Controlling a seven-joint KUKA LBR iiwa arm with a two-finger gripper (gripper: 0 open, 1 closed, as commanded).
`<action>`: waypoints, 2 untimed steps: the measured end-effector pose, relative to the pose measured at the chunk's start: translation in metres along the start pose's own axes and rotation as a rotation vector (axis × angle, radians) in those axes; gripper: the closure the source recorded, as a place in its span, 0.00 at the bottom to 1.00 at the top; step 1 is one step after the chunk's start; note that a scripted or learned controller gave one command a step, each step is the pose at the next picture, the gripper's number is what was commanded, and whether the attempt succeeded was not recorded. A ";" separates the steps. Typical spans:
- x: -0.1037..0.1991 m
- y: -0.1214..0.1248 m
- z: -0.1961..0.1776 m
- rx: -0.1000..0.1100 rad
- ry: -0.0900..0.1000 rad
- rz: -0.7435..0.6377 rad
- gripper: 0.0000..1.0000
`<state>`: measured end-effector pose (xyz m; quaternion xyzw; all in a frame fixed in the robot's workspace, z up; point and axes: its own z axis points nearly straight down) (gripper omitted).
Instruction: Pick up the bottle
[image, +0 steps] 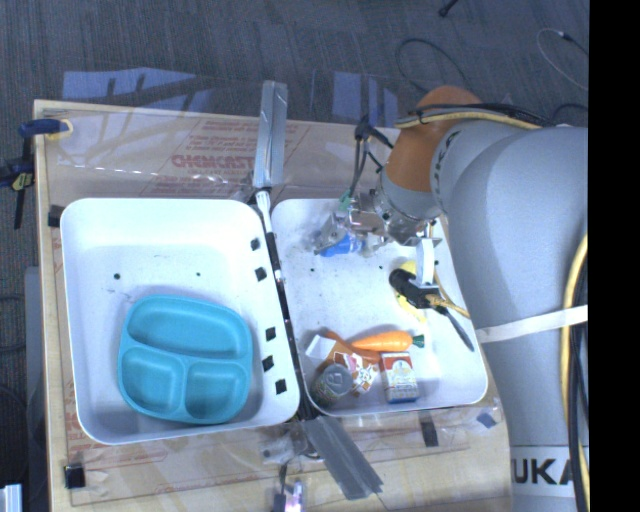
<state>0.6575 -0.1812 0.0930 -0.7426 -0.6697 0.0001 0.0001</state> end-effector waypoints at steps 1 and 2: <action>0.001 -0.001 -0.009 0.006 0.000 -0.005 1.00; 0.043 -0.005 -0.095 0.002 0.000 -0.038 1.00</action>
